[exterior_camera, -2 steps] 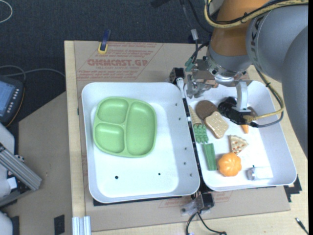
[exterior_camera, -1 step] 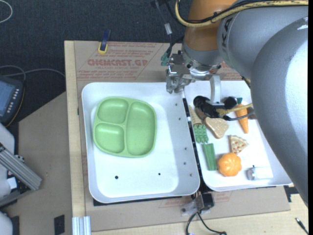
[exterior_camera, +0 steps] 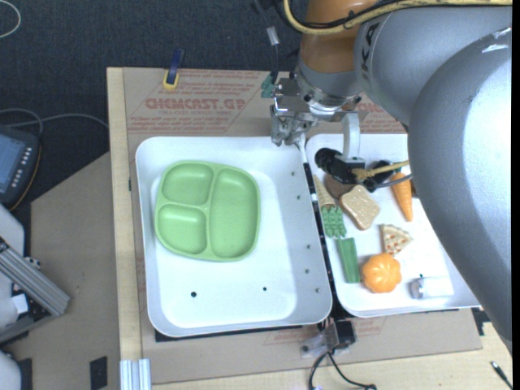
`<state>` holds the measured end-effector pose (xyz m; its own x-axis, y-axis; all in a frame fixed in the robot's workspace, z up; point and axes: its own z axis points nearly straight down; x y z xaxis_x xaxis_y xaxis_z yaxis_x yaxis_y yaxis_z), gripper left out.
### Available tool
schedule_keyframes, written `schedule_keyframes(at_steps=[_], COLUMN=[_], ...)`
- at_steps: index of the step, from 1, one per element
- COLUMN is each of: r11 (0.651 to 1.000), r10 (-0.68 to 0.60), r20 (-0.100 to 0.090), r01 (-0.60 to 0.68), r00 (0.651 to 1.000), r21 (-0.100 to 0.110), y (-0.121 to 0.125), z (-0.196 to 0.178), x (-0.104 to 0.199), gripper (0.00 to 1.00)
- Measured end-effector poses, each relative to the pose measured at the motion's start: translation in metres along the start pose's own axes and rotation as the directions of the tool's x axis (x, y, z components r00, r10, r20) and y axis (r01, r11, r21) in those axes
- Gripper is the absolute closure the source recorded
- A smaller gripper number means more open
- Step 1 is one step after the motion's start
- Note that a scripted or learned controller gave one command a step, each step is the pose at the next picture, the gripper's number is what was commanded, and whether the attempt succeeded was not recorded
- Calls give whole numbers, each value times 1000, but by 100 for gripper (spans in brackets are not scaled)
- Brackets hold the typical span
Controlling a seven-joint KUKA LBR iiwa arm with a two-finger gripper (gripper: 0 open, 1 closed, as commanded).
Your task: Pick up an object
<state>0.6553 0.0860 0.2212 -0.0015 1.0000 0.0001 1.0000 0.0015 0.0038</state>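
Choosing one thing and taking it cleanly is the step in hand, and it is not yet done. The gripper (exterior_camera: 288,136) hangs at the far side of the bins, over the place where the left bin (exterior_camera: 276,287) and the right bin (exterior_camera: 370,246) meet. I cannot tell if it is open or closed, and nothing shows in it.

The things to pick lie almost all in the right bin. An orange fruit (exterior_camera: 381,273) sits near the front, with a green stick (exterior_camera: 348,258) just beside it. A slice of bread (exterior_camera: 360,207) lies further back, touching or nearly touching a ribbed green piece (exterior_camera: 333,220). A carrot (exterior_camera: 404,197) lies beside the arm. In the left bin there is a green plate (exterior_camera: 207,210) with three compartments, flat and wide.

In my judgement the plate is a poor choice, because it gives little to close on. The fruit is round and may roll away, so the gripper should come straight down over its middle. The green stick seems easier if it is taken across its narrow side. It lies close to the wall between the bins, so the gripper needs room on that side before it closes.
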Motion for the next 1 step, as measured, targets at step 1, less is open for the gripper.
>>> schedule_keyframes(at_steps=[1], r11=[1000], r10=[3], r20=[1], r01=[-3], r00=[1000], r21=[6], y=[-19], z=[-9], x=[-7], gripper=[100])
